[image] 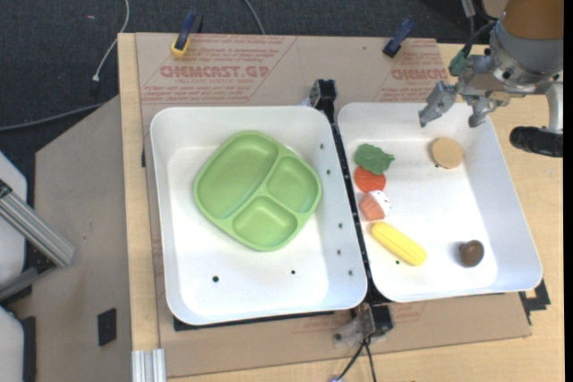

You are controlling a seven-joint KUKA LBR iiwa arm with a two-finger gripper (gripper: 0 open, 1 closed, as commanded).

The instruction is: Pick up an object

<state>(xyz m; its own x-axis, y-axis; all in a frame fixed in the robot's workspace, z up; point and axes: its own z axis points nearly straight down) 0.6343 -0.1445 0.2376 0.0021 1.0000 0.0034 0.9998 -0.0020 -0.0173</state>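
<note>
My gripper (458, 110) hangs open above the far edge of the right bin (510, 219), with nothing between its fingers. Just below it and slightly to the right lies a round tan cookie-like piece (447, 153). Along the bin's left side sit a green leafy piece (373, 159), a red tomato-like piece (370, 178) and a small pink and white piece (373, 206). A yellow corn cob (398, 243) lies near the front, and a brown round piece (471, 253) rests at the front right.
The left bin (179, 282) holds a green three-compartment plate (258, 190). Black clamps (323, 93) join the bins at the back and front. Blue clips (185, 32) pin the cardboard sheet under the bins. A black arm part (541, 140) juts in at the right.
</note>
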